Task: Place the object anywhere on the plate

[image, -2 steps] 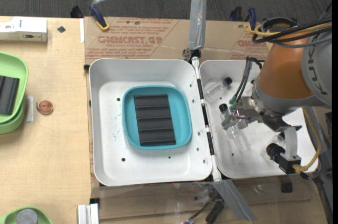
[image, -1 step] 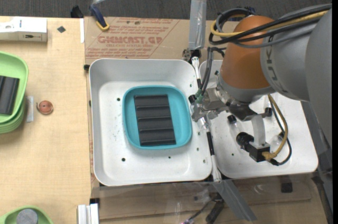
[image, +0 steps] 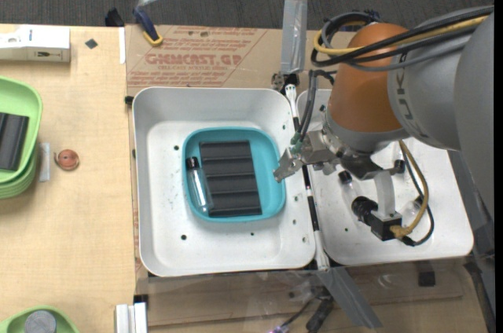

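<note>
A teal plate [image: 273, 204] lies in the middle of the left bin [image: 157, 237]. On the plate rests a black ribbed block [image: 229, 176], and a thin clear tube with a black tip [image: 195, 182] lies along the block's left side. My gripper [image: 285, 166] hangs at the plate's right rim, over the wall between the two bins, with nothing seen in it. The grey arm and its orange band [image: 369, 80] reach in above the right bin [image: 440, 233].
Black cables and a connector [image: 377, 223] dangle from the wrist over the right bin. A cardboard sheet [image: 196, 56] lies behind the left bin. On the wooden bench at the left are a green tray [image: 23, 100], a small red disc [image: 67, 159] and a white box [image: 35, 45].
</note>
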`<state>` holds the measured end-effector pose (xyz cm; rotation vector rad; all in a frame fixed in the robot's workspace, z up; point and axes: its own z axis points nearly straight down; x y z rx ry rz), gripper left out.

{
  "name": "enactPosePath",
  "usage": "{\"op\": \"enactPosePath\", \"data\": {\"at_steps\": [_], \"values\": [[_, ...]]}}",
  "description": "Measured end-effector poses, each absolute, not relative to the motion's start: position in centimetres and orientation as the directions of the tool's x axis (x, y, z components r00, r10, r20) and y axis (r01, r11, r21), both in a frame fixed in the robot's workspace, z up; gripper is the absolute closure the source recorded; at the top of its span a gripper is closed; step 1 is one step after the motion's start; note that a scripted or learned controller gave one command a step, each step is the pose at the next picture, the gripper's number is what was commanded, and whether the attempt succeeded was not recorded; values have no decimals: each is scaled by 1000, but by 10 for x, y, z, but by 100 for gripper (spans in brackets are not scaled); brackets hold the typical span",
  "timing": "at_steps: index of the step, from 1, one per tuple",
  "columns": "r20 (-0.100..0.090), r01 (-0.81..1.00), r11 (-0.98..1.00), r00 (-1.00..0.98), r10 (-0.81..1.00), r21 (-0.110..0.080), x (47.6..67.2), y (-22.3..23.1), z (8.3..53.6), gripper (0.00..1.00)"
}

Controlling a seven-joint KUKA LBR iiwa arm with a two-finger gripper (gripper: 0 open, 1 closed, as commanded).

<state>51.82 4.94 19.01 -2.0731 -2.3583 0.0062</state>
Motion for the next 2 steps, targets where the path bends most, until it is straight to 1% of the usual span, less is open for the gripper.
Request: {"op": "enactPosePath", "data": {"at_steps": [1, 2], "values": [[-2, 994, 112, -112, 994, -3, 505, 93, 255, 0], [-2, 998, 55, -55, 998, -5, 522, 48, 229, 0]]}}
